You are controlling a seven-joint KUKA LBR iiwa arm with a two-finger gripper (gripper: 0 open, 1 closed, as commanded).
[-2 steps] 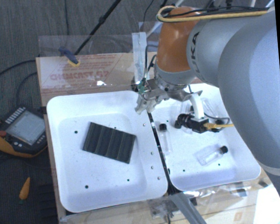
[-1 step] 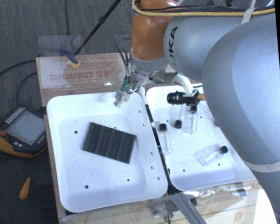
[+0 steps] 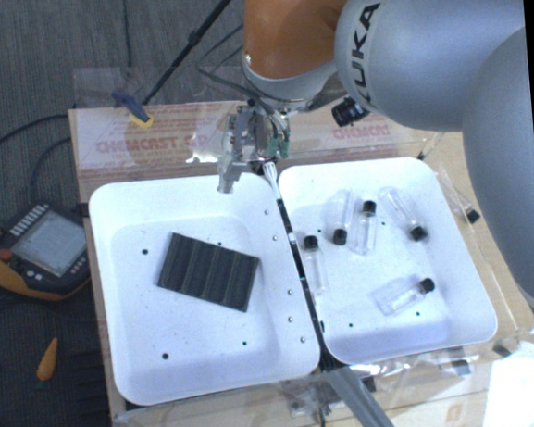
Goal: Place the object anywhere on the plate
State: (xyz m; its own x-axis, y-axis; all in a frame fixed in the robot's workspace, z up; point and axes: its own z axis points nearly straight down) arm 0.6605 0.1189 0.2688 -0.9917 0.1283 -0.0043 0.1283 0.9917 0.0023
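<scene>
My arm hangs over the far rim of the left bin (image 3: 114,268), where the dark ridged plate (image 3: 207,272) lies. My gripper (image 3: 249,168) is spread and grasps nothing. The vials (image 3: 365,222) lie clustered in the right bin (image 3: 461,312). Being round, one could roll from my pinch.

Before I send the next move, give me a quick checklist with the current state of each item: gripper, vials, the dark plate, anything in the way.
1. Gripper holding a vial: not ok; nothing is visible between its fingers.
2. Gripper open or shut: cannot tell from this angle.
3. Vials available: ok; several clear, black-capped ones lie in the right bin.
4. Dark ribbed plate in the left bin: ok; lying flat, nothing on it.
5. Gripper over the vials: not ok; it hangs near the bins' far edge, by the divide.
6. Vials apart enough to pick: ok for the one lying alone nearest the camera.
</scene>
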